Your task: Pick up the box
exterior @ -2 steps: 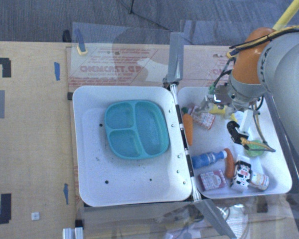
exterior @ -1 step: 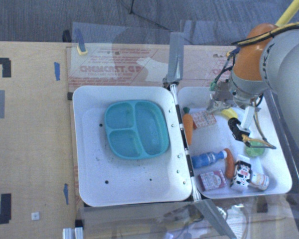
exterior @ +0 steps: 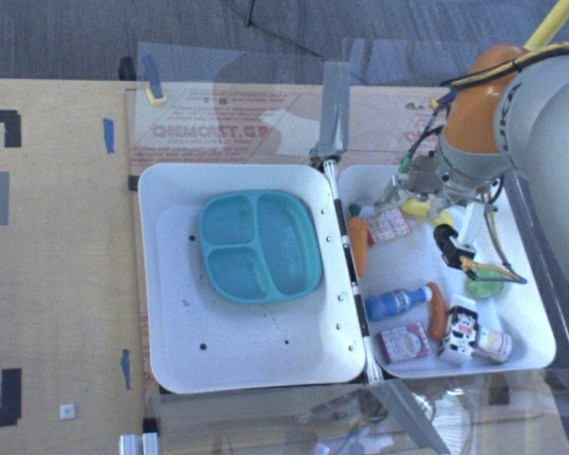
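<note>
Nearest the lens: grey arm link [exterior: 550, 131], top right, orange band [exterior: 482, 112] just below it. Gripper [exterior: 415, 186] hangs low over the far end of the right bin [exterior: 412, 271]. Claw state: cannot tell, the wrist body blocks the view. No grasp I can confirm.

Outward from there:
- Yellow item [exterior: 417, 207] right under the gripper, touching or nearly.
- Small red-and-white box [exterior: 389, 225] just beside it on the divider side, lying flat.
- Orange carrot [exterior: 358, 243] along the divider wall, next to that box.
- Green item [exterior: 484, 285] further toward the front.
- Blue bottle [exterior: 395, 303] on its side mid-bin, with a red sausage-shaped piece [exterior: 437, 311] at its cap end.
- Front edge: pinkish box [exterior: 405, 343], flat, then a black-and-white carton [exterior: 462, 332] and a small jar [exterior: 494, 346].
- Left bin [exterior: 171, 282] has a teal divided plate [exterior: 261, 246].

Step, my read: approach / pre-grasp, no box lifted. Target is ambiguous because there are two boxes. The red-and-white one is closest, so it's the likely pick. Next move needs a shift toward the divider to centre over it, then a straight descent clear of the yellow item and carrot. That box is flat and thin, so there's a risk of closing on air or nudging it away.
</note>
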Robot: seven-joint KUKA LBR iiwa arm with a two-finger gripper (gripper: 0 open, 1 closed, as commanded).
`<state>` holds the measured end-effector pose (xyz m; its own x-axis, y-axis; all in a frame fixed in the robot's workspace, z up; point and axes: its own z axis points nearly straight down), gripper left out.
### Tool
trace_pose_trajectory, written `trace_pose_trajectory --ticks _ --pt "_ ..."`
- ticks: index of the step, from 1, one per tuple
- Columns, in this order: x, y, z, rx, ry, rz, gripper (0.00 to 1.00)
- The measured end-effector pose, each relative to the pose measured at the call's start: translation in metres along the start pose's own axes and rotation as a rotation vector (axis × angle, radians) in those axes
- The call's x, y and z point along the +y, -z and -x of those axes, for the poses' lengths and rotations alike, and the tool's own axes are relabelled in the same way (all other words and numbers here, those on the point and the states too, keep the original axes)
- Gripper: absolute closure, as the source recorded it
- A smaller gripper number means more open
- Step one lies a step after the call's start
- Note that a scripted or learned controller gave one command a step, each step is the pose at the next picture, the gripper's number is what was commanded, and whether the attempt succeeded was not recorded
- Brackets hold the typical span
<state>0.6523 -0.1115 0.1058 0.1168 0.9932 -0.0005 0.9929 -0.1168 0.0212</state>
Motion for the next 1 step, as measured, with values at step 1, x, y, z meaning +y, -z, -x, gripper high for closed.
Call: trace_pose_trajectory --ticks 1 --pt "-0.0198 -0.01 0.0062 0.005 -0.231 0.0 0.0"
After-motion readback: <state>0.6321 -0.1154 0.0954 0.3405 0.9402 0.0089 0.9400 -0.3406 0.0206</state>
